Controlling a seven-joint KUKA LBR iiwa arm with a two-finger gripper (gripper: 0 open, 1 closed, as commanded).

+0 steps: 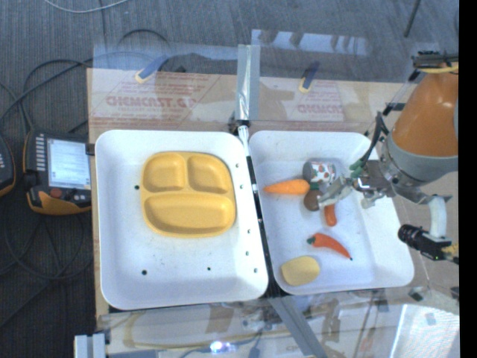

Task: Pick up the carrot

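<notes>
The carrot [287, 187] lies on its side in the right bin [387, 267], near the bin's left wall, its green-tipped end pointing right. My gripper [339, 190] reaches in from the right and sits low over the bin, just right of the carrot's thick end. It is beside a small red-and-white spotted object [321, 171] and a brown piece [311, 201]. Nothing is seen held in the gripper.
A small orange piece [330, 215], a red-orange chili pepper [330, 245] and a pale yellow lump [300, 270] lie in the right bin's front half. The left bin [119, 274] holds a yellow divided tray [189, 193]. A teach pendant [59, 171] sits left of the bench.
</notes>
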